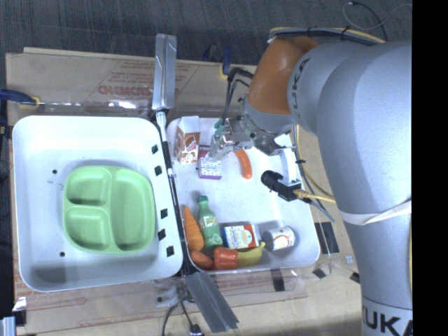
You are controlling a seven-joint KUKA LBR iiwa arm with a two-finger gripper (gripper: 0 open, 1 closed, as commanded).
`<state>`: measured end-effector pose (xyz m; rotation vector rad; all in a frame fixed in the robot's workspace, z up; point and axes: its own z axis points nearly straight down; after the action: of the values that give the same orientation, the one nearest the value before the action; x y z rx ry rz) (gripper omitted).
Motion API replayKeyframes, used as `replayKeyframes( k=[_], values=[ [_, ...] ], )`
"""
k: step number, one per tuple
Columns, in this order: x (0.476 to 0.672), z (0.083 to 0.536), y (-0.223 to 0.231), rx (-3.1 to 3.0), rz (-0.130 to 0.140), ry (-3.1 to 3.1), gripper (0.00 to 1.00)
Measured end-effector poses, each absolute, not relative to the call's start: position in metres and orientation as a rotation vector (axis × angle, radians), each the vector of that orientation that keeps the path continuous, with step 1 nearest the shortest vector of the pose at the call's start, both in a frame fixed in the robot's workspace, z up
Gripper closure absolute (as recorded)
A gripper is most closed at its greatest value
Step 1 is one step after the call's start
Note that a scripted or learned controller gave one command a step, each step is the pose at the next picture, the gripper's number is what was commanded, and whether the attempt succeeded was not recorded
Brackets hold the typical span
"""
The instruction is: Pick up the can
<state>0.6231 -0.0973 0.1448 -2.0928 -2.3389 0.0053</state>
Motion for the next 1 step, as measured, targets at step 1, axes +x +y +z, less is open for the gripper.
replayKeyframes(
  k=[1],
  values=[
    [0.6231, 0.1448, -0.0973, -2.093, 0.005, -2.339, 0.0]
  ],
)
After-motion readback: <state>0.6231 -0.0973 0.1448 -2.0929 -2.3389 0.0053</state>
